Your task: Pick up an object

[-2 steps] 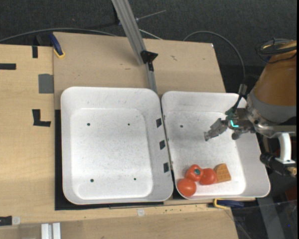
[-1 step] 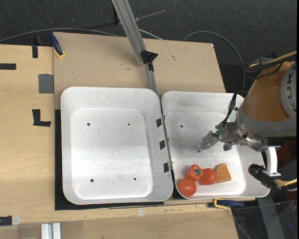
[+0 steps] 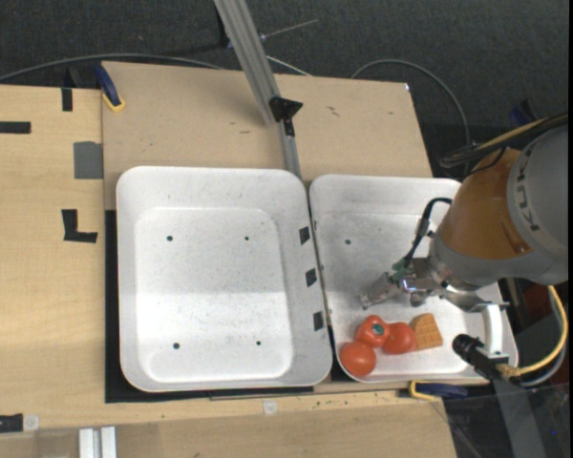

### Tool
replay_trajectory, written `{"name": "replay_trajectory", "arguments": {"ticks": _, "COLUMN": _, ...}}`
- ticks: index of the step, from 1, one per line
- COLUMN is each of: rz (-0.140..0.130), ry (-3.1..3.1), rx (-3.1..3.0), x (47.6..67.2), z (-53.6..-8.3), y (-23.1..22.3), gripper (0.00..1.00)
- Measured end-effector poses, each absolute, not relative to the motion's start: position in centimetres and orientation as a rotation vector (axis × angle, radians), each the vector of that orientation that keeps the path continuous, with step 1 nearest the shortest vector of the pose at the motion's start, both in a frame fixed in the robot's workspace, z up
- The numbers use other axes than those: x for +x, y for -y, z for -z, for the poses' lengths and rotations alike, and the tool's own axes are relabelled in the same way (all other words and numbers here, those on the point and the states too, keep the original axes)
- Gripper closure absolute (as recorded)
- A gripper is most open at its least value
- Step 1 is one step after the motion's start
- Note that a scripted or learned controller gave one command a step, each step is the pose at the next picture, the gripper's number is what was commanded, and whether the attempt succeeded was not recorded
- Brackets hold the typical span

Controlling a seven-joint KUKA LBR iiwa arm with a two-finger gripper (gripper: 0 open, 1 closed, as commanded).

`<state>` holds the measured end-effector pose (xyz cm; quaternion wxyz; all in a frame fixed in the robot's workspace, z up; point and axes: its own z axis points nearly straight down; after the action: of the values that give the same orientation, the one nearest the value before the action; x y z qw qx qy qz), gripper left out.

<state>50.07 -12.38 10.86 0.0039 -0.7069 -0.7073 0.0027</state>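
Note:
My gripper (image 3: 393, 301) hangs low in the right bin (image 3: 363, 208), reaching in from the right below the orange-banded wrist. Its two fingers are spread apart, one grey finger (image 3: 371, 299) pointing left, with nothing between them. Just in front of it, in the bin's front part, lie a red toy with a green spot (image 3: 372, 332), a second red piece (image 3: 399, 339) touching it, a red ball (image 3: 357, 359) against the front rim, and a tan ridged block (image 3: 426, 331). The gripper is a little above and behind these, apart from them.
The left bin (image 3: 153, 198) sits beside the right one, with black clips along the shared wall (image 3: 310, 275). A slanted metal pole (image 3: 253, 51) rises behind the bins. Cables (image 3: 544, 351) run at the right of the arm.

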Motion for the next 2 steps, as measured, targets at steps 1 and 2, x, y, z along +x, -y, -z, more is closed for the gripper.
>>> {"name": "replay_trajectory", "arguments": {"ticks": 1, "rz": -0.003, "ry": 2.222, "rx": -2.221, "x": 50.0, "z": -8.9, "y": 12.4, "gripper": 0.00}}
{"name": "replay_trajectory", "arguments": {"ticks": 2, "rz": -0.002, "ry": 2.221, "rx": -2.218, "x": 50.0, "z": -9.9, "y": 12.3, "gripper": 1.00}}
